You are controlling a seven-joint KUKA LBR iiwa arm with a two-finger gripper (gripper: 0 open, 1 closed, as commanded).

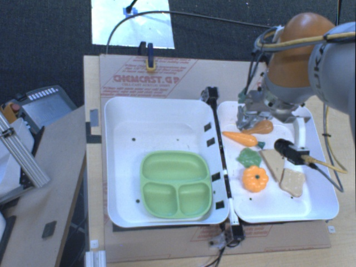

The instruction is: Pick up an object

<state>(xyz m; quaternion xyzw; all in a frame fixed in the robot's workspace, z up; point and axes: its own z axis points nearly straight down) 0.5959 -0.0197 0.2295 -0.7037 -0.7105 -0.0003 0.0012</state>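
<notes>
At the far edge of the right bin [325, 204], the gripper [248, 119] is seen lowered just beside the orange squash [261, 127] — jaw state cannot be told — while carrot [240, 138], broccoli [249, 158] and pumpkin [255, 179] are lined toward the near edge.

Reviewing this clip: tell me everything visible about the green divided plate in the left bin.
The green divided plate is pale green, looks like matte plastic, and has rounded corners. It has three compartments: one wide one along the far side and two smaller ones along the near side, split by raised ridges. It lies flat and right way up on the floor of the left bin, toward the near right corner, close to the divider between the bins. Nothing lies in it, and the gripper is over the other bin.
</notes>
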